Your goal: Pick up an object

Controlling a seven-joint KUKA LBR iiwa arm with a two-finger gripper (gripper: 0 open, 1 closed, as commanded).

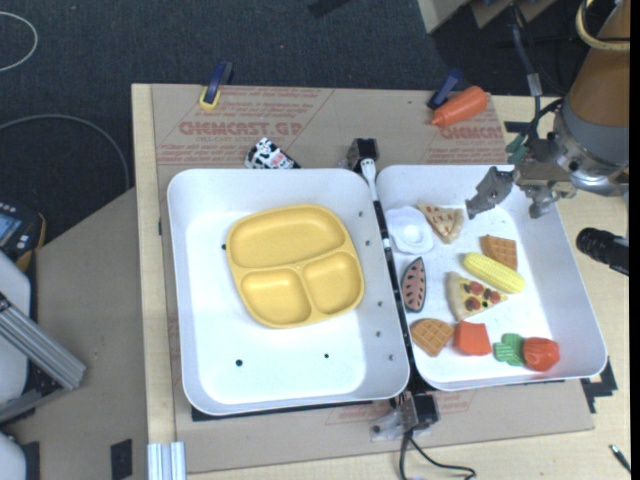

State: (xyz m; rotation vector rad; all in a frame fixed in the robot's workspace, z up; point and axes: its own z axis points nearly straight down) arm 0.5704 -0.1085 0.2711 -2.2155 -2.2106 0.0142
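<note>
While the arm reaches in from the right of the camera view, its gripper [512, 195] hangs over the upper part of the right bin [580, 298], fingers spread apart with nothing between them. One finger [487, 192] points down-left toward the toy sandwich wedge [443, 220], which lies just beside and below it, not touching. The other finger [541, 200] sits near the bin's upper right.

Contents of the right bin, all lying flat on its floor:
- white egg piece [408, 232], left of the wedge, near the dividing edge;
- waffle square [499, 251] and corn cob [492, 271], below the gripper, the cob overlapping the waffle's lower edge;
- pizza slice [470, 295], touching the cob's lower side;
- dark watermelon slice [414, 283], left of the pizza;
- round cookie [431, 335], red block [472, 339], and tomato with green leaves [530, 352], along the lower edge.

Left bin [200, 268] holds a yellow divided plate [294, 264], tilted slightly, near its centre.

Outside the bins, an orange carrot toy [459, 106] rests on the cardboard [300, 118] above the right bin, well apart from the gripper.
</note>
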